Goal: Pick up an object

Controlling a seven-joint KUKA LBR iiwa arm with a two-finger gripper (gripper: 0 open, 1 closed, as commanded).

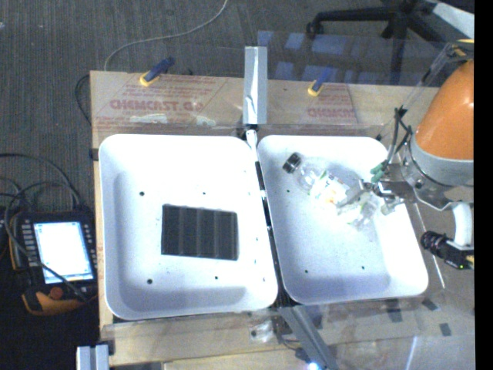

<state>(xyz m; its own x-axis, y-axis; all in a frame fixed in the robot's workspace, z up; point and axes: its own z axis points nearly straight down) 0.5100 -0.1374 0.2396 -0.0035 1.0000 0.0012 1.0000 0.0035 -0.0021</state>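
A clear plastic bottle point(320, 182) with a dark cap lies on its side in the upper middle of the right bin point(339, 276). Crumpled clear plastic point(360, 206) lies just right of it. A dark ribbed rectangular panel point(199, 232) lies flat in the middle of the left bin point(123, 168). My gripper point(380, 188) hangs over the right bin's right side, at the edge of the clear plastic and a little right of the bottle. The orange-banded wrist point(451, 122) covers the parts above it.
A metal post point(254, 91) stands at the back between the two bins. Two yellow-and-blue clamps point(156, 71) hold the board behind the bins. A handheld pendant with a lit screen point(55, 251) lies on the floor to the left.
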